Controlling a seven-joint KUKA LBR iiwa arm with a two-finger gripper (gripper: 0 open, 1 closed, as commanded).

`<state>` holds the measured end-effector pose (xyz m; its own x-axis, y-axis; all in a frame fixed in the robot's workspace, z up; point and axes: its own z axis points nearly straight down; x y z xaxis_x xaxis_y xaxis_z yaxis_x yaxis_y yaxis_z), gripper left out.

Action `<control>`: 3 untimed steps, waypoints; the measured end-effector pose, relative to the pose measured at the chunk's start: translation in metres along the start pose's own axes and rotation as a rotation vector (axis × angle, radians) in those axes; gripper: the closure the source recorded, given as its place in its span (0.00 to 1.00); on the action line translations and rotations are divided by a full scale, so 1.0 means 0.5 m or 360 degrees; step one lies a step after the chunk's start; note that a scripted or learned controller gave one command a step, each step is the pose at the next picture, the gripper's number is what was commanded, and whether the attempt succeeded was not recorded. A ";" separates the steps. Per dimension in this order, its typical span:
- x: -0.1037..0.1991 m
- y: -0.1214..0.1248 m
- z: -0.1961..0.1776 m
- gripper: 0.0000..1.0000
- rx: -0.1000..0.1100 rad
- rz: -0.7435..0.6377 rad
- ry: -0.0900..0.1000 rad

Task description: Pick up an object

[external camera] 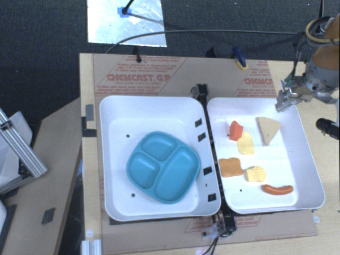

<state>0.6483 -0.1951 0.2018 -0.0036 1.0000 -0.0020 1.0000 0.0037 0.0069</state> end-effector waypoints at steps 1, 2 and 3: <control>-0.001 0.004 -0.073 1.00 0.0001 -0.0002 0.0000; 0.099 -0.002 -0.053 1.00 0.0009 -0.0009 0.0006; 0.191 -0.012 -0.061 1.00 0.0007 -0.0009 0.0005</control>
